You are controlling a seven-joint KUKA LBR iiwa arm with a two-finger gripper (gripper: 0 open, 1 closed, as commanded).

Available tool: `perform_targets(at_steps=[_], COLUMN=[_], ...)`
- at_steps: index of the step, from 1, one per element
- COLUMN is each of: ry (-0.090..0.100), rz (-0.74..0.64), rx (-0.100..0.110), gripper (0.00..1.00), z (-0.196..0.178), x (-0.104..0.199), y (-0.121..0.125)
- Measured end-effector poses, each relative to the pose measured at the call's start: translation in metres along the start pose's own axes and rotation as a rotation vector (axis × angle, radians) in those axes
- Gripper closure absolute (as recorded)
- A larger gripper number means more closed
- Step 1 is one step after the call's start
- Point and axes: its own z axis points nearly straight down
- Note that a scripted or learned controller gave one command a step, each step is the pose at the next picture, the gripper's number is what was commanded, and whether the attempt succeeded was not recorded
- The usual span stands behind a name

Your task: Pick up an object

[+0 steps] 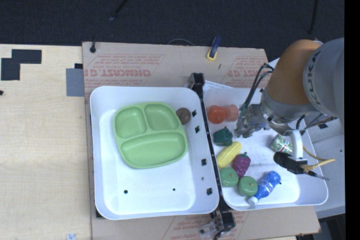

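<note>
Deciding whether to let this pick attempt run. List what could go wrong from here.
1. The gripper hangs low beside the dark green toy, orange toy and corn cob; it may nudge a neighbour rather than grasp one.
2. The toys crowd the right bin, so two could get pinched.

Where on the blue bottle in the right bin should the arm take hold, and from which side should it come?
Probably across the blue bottle's middle, coming straight down from above. It lies flat and slanted, its white cap toward the bin's near rim, so its long sides face up and outward. The green round toy touches its left side, so set the tool's closing line across the bottle's length, nearer the upper end.
</note>
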Motion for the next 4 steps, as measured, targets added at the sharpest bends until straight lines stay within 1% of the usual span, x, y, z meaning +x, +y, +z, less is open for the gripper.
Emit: perform_targets(at_steps=[1, 2, 3, 4], ry=[-0.001, 0.000, 0.002, 0.001], rz=[-0.005, -0.014, -0.017, -0.015], rx=[0.009, 0.007, 0.015, 0.014], gripper=[1.00, 1.00, 1.00, 1.00], z=[-0.058, -0.101, -0.088, -0.088], x=[-0.009, -0.010, 0.040, 0.048], y=[-0.005, -0.003, -0.014, -0.019])
